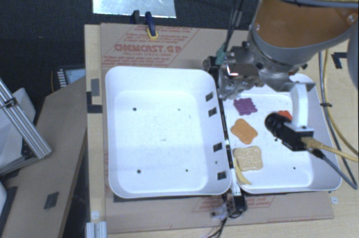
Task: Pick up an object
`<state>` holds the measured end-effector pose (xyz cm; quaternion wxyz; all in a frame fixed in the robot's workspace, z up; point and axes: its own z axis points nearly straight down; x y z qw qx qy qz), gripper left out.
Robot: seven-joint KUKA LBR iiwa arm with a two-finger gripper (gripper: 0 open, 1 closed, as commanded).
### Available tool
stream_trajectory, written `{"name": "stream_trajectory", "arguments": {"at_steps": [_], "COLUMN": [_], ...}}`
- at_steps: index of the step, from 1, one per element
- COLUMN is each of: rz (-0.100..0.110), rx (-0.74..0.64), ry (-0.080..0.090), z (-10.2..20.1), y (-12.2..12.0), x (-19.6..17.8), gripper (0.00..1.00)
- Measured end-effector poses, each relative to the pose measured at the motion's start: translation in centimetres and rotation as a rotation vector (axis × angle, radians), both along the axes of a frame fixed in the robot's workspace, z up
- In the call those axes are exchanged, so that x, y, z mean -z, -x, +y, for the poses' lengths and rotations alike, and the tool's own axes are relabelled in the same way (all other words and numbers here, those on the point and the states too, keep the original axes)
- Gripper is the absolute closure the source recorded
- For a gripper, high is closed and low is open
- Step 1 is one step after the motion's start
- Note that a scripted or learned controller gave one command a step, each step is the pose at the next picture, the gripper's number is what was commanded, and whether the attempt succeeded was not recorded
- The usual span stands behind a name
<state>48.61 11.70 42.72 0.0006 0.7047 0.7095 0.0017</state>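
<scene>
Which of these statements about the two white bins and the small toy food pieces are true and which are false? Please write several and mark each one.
1. The purple piece lies in the right bin. True.
2. The orange piece lies in the left bin. False: it lies in the right bin, just below the purple piece in the picture.
3. The toast slice sits nearer the front edge of the bin than the orange piece. True.
4. The pincer is lifting the toast slice. False: the toast lies on the bin floor, apart from the pincer, which is at the bin's far corner.
5. The arm reaches over the left bin. False: it hangs over the right bin.
</scene>
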Motion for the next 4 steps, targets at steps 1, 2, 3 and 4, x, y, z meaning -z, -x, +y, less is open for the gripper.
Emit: {"name": "stream_trajectory", "arguments": {"at_steps": [1,2,3,4], "rz": [-0.011,0.017,0.009,0.004], "rx": [0.001,0.000,0.008,0.014], "ry": [-0.004,0.006,0.003,0.003], "z": [1.5,5.8,3.3,-4.9], "y": [-0.1,-1.8,0.1,-0.1], "x": [-11.5,6.9,13.9,15.8], "gripper": [1.00,1.00,1.00,1.00]}}
